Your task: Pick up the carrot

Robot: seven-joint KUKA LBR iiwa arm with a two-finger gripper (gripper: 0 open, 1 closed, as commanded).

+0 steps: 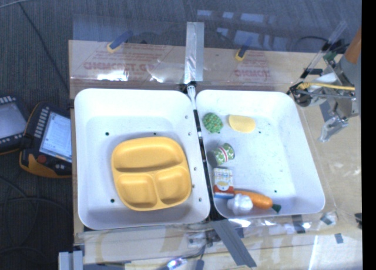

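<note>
Dark carpet surrounded the desk (329,204) with its two white bins. Near the right bin's (294,145) front wall lay the carrot (254,198), long axis roughly left-right, touching a white thing (239,204). Beyond that bin's far right corner hovered the hand (336,123), well apart; its state could not be told.

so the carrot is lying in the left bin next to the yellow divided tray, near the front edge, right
Not quite. The carrot lies in the right bin, not the left one. The camera view shows it near that bin's front edge, beside a small white item. The yellow divided tray sits alone in the left bin.
</note>
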